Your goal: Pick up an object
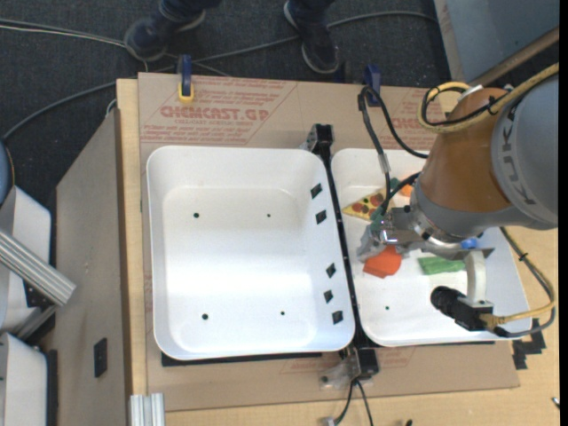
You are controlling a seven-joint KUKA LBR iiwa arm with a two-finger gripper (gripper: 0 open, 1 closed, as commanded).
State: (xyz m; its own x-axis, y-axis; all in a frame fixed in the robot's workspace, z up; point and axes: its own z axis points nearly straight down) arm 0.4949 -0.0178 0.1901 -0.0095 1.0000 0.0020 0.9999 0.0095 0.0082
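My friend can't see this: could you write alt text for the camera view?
A grey and orange robot arm reaches over the right white bin, above an orange block, a green piece and a yellow-red item. The left bin sits beside it.

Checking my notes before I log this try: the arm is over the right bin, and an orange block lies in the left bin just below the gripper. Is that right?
Not quite. The orange block lies in the right bin, not the left bin, as the camera view shows. The rest holds: the arm is over the right bin, and the block sits just below the gripper.
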